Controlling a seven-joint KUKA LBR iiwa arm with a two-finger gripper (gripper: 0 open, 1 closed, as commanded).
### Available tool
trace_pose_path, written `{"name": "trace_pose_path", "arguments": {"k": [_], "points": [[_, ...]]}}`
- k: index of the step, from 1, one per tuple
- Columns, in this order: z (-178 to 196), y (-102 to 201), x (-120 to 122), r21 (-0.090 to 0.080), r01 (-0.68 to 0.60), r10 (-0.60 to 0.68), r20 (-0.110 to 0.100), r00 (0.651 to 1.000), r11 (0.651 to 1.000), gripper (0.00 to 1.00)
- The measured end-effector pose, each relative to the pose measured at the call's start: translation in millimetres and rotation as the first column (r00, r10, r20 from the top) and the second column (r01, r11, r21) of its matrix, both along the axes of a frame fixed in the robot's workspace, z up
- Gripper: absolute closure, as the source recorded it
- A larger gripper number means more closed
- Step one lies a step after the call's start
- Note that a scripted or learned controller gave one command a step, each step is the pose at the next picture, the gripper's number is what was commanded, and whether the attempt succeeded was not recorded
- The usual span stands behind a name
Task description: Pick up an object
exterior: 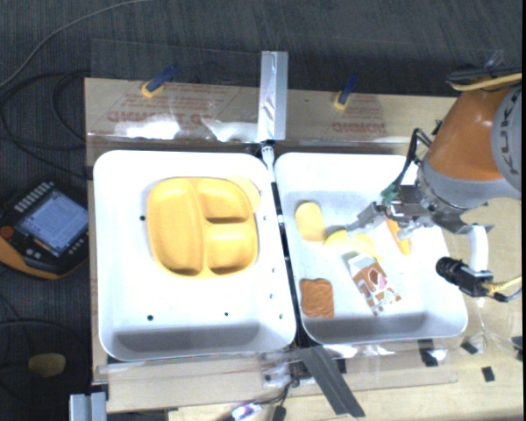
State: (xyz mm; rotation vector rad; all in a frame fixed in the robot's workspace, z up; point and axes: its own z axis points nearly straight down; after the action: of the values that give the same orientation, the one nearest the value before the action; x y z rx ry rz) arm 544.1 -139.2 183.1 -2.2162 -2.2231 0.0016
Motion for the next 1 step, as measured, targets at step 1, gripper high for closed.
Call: {"name": "trace_pose_path", "arguments": {"k": [1], "points": [[-94.0, 3.5, -48.1, -0.002, 0.129, -0.129, 0.014, 0.992, 0.992, 0.00]]}}
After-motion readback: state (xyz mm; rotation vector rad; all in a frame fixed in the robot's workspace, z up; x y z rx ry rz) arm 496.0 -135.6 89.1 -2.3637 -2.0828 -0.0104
